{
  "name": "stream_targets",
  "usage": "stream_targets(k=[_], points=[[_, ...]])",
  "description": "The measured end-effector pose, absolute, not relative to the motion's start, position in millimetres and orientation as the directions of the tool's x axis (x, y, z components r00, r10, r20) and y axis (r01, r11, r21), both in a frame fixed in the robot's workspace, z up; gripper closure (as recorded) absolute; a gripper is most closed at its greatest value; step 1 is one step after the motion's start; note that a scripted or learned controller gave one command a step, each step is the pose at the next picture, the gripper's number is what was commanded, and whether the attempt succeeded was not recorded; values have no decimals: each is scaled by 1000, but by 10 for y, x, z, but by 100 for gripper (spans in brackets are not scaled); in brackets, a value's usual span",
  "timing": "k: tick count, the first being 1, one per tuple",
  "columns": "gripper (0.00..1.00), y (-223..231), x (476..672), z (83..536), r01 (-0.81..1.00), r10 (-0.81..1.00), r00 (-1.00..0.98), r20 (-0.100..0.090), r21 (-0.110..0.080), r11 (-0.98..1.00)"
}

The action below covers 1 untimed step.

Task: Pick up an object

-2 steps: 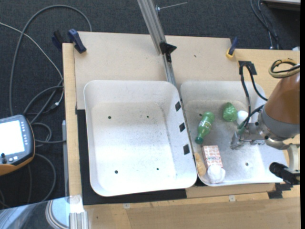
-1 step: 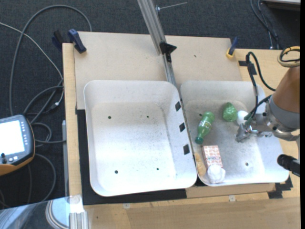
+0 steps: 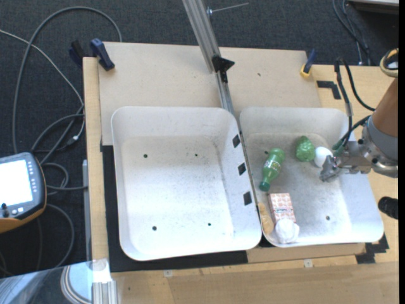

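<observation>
My gripper (image 3: 328, 170) hangs low over the right side of the right bin (image 3: 354, 233), coming in from the right edge. A small white ball (image 3: 322, 152) lies just up-left of it, touching or nearly touching a crumpled green object (image 3: 305, 149). A green plastic bottle (image 3: 271, 167) lies slanted near the bin's left wall. A pink and white carton (image 3: 281, 206) rests near the front, with a white crumpled lump (image 3: 287, 231) at its near end. Nothing is visibly held by the gripper.
The left bin (image 3: 126, 170) stands beside the right one, their walls meeting at the middle. A metal pole (image 3: 202, 30) slants across the back of the bench. Blue and yellow clamps sit at the back corners. Cables trail near the arm (image 3: 386, 125).
</observation>
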<state>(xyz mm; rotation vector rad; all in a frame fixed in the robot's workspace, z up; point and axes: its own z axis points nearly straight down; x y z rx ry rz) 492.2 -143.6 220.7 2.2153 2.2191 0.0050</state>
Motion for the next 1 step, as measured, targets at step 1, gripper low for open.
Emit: stream_targets(k=[1], points=[[100, -879, 4923, 2301, 1000, 1000, -7, 2, 3, 7]])
